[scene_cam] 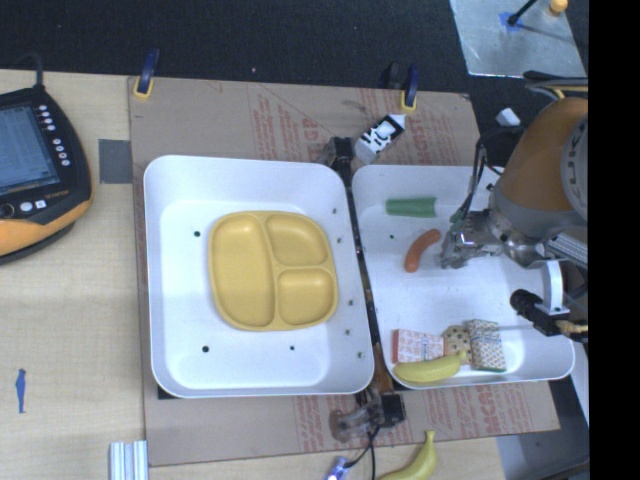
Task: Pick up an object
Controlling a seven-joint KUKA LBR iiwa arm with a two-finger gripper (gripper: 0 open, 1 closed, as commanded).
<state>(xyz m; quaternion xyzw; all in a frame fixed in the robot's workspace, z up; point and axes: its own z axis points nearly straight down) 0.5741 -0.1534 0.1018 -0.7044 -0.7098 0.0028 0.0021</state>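
Sausage (421,249) lay in the right bin (520,298), just left of the gripper (458,248), not held. Green block (411,207) sat up-left of it; banana (428,370) and small cartons (447,345) below. Couldn't tell the gripper's state. Yellow divided plate (272,269) far left.

Two white bins side by side on cardboard (300,108) over a table (60,318). Left bin (170,348): a yellow divided plate (272,269), centred. Right bin (480,298): green block (411,207) near the far wall, orange sausage (421,249) just below it, tilted; along the near wall a banana (430,370), a red-and-white packet (416,345) and a patterned box (486,345), close together. End effector (462,246) low over the right bin, just right of the sausage, apparently apart from it. Tablet (35,168) at far left. Second banana (415,461) on the table's near edge.
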